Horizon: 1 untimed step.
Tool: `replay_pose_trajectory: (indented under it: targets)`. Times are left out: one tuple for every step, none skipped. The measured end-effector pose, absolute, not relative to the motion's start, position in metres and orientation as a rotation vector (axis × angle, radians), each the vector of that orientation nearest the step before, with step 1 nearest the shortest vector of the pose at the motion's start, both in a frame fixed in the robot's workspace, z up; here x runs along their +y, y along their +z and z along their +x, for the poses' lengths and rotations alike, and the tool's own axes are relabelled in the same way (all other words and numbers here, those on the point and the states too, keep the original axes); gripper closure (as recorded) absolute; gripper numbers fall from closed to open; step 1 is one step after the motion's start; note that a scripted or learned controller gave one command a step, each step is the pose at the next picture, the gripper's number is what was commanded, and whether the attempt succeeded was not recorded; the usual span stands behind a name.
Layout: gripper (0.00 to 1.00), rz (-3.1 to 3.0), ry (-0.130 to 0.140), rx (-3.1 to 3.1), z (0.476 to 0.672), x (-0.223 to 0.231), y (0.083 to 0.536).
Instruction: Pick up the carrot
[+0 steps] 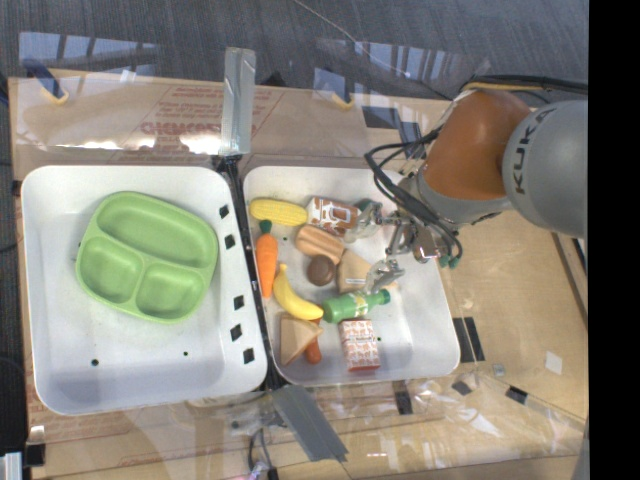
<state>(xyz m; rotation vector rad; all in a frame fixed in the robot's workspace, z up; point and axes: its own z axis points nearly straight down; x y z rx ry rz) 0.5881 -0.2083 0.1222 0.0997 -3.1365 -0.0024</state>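
The carrot (266,264) is orange with a green top and lies lengthwise along the left wall of the right bin (425,343). My gripper (392,265) hangs over the right part of that bin, well to the right of the carrot, just above the green bottle (356,305). Its metal fingers (396,238) point down and left, and nothing shows between them. The grey arm with its orange band (472,148) comes in from the right.
Around the carrot lie a corn cob (278,211), a banana (292,298), a bread roll (320,241), a brown ball (320,270), a can (334,213), a red box (359,346) and a wedge-shaped piece (297,341). The left bin holds a green divided plate (147,256).
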Motion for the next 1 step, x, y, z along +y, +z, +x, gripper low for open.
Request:
replay_pose_trajectory:
  targets:
    - [0.0,0.062,-0.005,-3.139,0.527,-0.1288,0.1284]
